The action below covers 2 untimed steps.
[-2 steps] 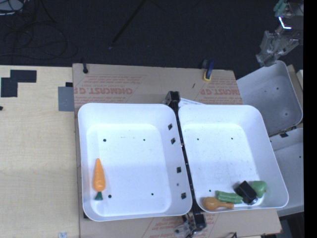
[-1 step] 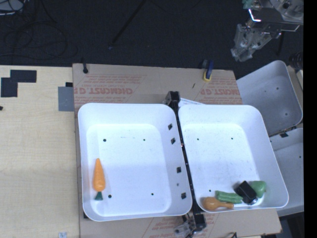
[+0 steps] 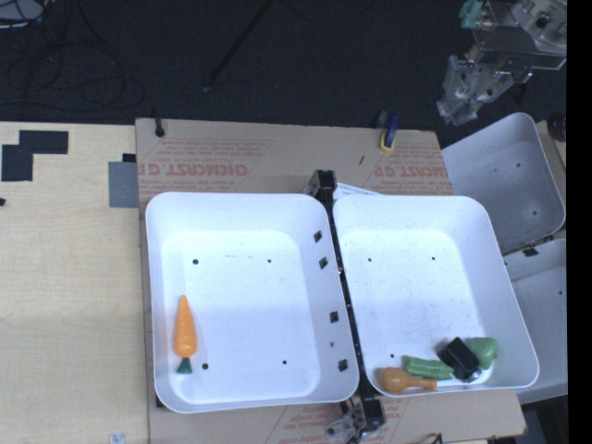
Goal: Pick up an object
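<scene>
An orange carrot (image 3: 184,327) with a dark green stub lies near the front left corner of the left bin (image 3: 231,220). In the right bin (image 3: 416,220), along the front edge, sit an orange-tan pear-shaped piece (image 3: 403,380), a green bean-like piece (image 3: 427,368), a black block (image 3: 459,357) and a green rounded piece (image 3: 484,349). The gripper (image 3: 467,95) hangs high at the upper right, behind the right bin and well away from every object, with nothing visibly between its fingers.
A grey metal plate (image 3: 513,178) lies right of the right bin. Brown cardboard (image 3: 277,160) underlies both bins, with a blue-yellow clamp (image 3: 389,132) at its back edge. A black divider clip (image 3: 322,183) sits where the bins meet.
</scene>
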Available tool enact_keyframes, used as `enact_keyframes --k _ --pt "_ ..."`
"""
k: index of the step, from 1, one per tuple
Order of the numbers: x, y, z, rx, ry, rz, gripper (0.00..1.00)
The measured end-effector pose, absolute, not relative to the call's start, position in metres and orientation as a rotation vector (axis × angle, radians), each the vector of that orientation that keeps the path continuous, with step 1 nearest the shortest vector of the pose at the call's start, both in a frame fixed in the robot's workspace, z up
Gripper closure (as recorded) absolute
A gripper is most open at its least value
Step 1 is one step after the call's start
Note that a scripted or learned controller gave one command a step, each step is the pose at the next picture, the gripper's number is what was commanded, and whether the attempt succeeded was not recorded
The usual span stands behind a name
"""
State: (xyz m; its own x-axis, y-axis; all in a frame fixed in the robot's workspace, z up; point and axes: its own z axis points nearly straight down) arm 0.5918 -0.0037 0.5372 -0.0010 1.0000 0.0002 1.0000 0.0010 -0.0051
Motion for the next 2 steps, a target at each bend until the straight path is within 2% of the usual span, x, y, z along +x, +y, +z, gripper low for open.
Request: enact_keyframes --k 1,2 --pt "0.580 -0.016 0.537 -2.219 -2.218 0.006 1.00" --pt "0.585 0.026 0.537 -2.216 -2.223 0.003 1.00"
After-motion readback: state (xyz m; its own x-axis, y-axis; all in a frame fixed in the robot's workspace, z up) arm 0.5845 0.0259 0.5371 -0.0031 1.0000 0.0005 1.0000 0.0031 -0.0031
